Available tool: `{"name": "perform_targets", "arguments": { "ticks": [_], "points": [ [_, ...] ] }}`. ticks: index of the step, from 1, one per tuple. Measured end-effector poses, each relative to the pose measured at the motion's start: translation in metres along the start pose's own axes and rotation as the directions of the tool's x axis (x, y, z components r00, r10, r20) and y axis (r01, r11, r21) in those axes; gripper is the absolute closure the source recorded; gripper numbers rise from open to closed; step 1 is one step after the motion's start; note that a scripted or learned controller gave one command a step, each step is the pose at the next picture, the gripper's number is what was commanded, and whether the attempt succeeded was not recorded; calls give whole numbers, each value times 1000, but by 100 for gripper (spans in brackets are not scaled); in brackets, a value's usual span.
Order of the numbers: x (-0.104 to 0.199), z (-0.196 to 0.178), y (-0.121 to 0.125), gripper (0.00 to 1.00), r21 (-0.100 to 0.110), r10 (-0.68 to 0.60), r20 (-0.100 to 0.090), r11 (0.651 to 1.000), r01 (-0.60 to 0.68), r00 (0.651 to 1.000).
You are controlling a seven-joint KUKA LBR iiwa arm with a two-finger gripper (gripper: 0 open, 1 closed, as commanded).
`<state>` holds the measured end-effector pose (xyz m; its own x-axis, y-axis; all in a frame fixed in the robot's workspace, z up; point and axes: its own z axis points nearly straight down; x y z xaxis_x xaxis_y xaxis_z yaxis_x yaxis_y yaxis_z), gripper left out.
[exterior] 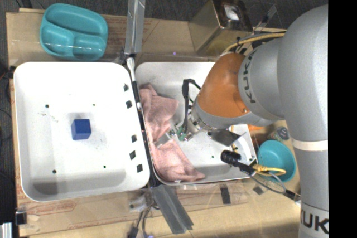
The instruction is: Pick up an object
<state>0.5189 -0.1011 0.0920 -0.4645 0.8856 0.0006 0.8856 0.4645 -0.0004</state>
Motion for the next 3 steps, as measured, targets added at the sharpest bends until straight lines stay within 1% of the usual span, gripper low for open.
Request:
{"name": "perform_targets", "arguments": {
  "ticks": [1,2,3],
  "points": [
    [-49,0,54,0,1,522,0,853,-522,853],
    [-79,-1,115,0,2,413,0,911,-413,911],
    [-24,0,59,0,3,356,-1,935,-356,935]
  ]
}}
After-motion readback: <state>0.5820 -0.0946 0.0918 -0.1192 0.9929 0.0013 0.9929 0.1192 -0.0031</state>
